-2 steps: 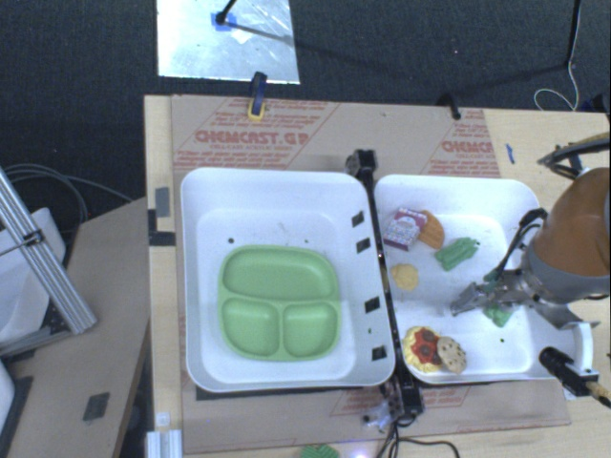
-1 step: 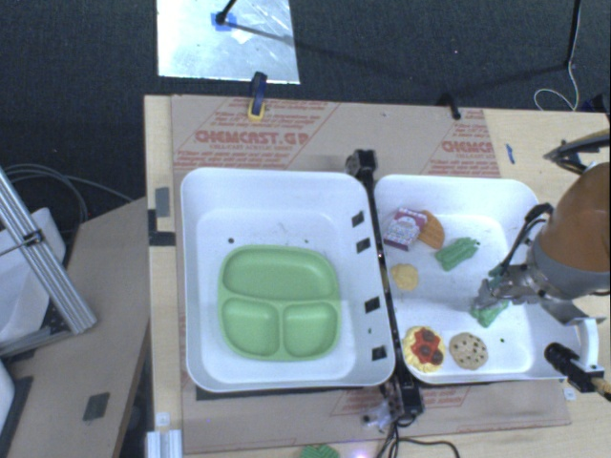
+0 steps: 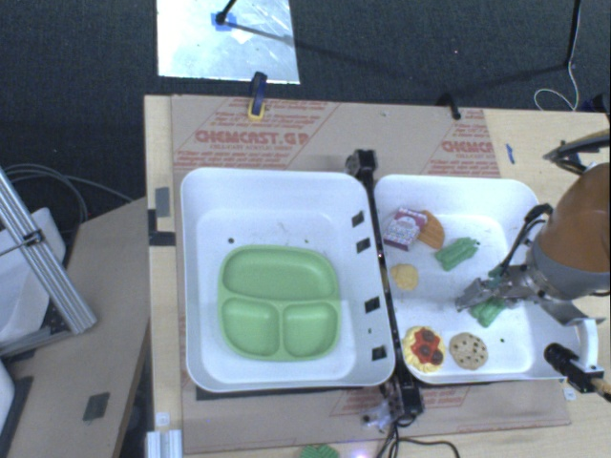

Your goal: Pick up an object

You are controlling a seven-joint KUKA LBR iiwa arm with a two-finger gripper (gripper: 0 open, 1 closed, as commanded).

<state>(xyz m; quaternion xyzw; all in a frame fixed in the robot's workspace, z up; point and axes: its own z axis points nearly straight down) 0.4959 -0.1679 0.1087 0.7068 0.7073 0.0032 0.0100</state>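
In the right bin (image 3: 516,197), the hand (image 3: 480,301) sits low over a green piece (image 3: 489,311); whether its fingers grip it cannot be told. Nearby lie a cookie (image 3: 468,350), a pizza toy (image 3: 424,347) and a green pod (image 3: 456,254). The left bin (image 3: 205,198) holds a green tray (image 3: 280,301).

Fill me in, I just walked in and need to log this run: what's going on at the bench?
A robot arm reaches in from the right over the right bin, its end effector low beside a small green piece. Whether it has a grip on anything can't be told. Nearby lie a green toy, a cookie, a pizza piece, a yellow disc and a pink packet. The left bin holds a green divided plate.
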